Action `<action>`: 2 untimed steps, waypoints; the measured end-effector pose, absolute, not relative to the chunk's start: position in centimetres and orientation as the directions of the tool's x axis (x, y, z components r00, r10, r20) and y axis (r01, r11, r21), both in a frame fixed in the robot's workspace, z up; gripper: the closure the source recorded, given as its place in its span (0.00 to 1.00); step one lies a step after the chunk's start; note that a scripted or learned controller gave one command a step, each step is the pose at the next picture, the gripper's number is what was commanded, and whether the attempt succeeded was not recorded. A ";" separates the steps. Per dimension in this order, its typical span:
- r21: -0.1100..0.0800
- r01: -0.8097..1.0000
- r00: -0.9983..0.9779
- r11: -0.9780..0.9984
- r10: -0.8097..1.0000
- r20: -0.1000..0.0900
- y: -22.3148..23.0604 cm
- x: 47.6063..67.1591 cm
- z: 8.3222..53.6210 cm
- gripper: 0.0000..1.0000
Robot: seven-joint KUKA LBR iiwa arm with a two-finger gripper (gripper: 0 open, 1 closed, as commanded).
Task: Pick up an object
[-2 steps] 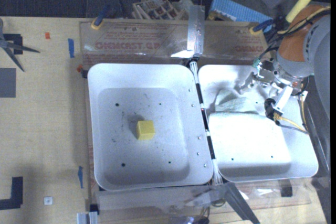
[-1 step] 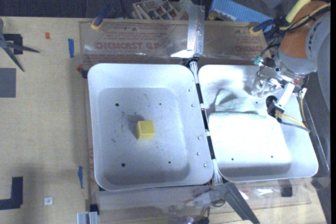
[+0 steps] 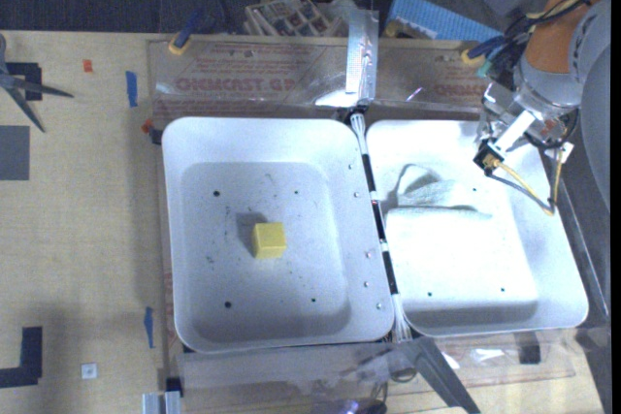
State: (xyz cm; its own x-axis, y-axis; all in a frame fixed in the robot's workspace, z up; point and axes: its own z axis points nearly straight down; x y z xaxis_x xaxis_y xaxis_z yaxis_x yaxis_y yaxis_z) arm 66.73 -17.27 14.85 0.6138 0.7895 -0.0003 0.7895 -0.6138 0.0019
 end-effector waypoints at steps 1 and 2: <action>0.003 0.874 0.486 -0.486 0.874 -0.001 -17.4 66.5 21.3 1.00; 0.001 0.500 0.866 -0.866 0.500 0.000 -16.5 66.7 19.7 1.00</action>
State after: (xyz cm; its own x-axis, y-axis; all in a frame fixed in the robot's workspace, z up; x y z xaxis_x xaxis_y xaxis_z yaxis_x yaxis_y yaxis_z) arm 66.69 -16.51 19.67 0.8659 0.5003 -0.0002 0.5003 -0.8659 0.0006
